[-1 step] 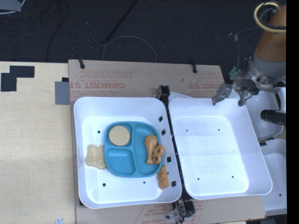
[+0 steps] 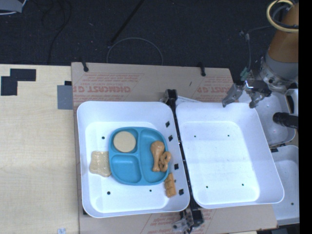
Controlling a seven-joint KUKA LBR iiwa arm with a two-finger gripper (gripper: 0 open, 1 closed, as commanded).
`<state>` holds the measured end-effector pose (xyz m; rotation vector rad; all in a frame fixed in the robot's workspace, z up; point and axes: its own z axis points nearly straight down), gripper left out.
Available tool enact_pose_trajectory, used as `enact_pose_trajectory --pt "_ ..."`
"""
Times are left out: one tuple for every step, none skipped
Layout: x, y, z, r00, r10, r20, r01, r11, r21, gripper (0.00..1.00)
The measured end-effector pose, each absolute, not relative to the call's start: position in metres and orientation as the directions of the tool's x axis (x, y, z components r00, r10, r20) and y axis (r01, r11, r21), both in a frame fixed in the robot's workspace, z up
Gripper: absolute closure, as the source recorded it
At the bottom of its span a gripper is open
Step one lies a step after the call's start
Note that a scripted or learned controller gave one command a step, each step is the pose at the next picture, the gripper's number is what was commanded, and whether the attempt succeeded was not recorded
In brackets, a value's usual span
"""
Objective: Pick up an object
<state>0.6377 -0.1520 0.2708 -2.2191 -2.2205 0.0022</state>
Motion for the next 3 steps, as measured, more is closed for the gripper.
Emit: enact_pose_trajectory --pt "0.632 -0.143 0.214 0.001 1.000 0.001 1.000 -0.001 -0.007 0.00" --pt "0.624 -0.148 0.154 0.000 1.000 0.001 1.000 0.000 -0.009 0.00" --pt "0.627 -0.139 0.095 -0.002 1.000 0.002 1.000 0.002 -0.008 0.00"
